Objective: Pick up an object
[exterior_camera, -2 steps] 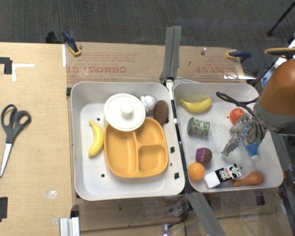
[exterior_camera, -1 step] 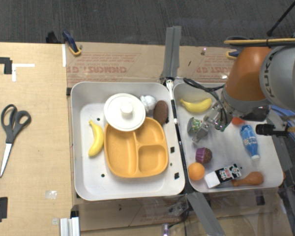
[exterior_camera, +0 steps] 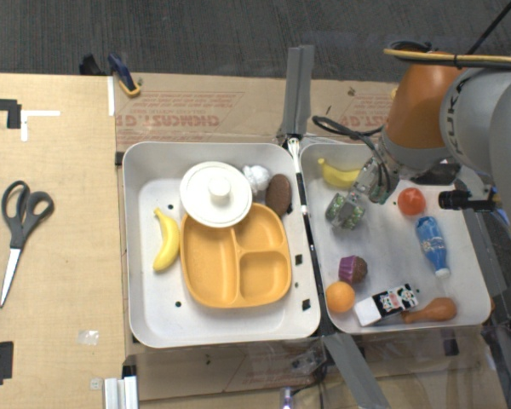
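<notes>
camera view: pincer fingers blurred, partly covering a banana.

claw blurred; arm hides right bin corner

Well off to your gripper's left, you've got scissors lying flat on the wooden bench, blades pointing toward the near edge. Farther back and left of the gripper, a blue clip sits at the cardboard's corner.
</notes>
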You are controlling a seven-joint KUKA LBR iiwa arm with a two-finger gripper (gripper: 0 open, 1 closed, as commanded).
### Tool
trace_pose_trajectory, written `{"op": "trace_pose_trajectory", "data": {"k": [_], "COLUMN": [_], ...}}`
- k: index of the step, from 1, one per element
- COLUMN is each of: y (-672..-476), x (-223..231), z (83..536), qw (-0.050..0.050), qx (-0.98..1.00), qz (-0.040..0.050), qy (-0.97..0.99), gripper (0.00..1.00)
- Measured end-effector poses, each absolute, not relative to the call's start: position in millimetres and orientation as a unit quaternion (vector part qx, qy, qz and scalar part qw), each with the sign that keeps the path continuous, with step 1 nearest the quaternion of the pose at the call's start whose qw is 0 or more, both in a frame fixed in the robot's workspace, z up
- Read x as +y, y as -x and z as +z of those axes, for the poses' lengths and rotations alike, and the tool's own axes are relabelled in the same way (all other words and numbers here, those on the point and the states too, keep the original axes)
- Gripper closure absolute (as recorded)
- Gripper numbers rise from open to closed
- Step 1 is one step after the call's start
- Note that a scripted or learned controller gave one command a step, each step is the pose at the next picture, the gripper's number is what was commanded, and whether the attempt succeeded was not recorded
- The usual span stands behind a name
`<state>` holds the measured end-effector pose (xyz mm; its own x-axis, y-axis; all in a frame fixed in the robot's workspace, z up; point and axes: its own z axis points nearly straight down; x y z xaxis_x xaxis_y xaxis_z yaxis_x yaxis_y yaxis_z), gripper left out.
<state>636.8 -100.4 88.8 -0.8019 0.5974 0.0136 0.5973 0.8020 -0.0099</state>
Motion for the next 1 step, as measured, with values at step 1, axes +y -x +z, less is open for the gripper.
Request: {"op": "trace_pose_trajectory", "data": {"k": [1], "y": [-640.4], "x": [-100.3], "z": [97.5], "qw": [0.001], "qx": [-0.950], "qz": [0.0026], "qy": [0.313], "gripper": [1.00]}}
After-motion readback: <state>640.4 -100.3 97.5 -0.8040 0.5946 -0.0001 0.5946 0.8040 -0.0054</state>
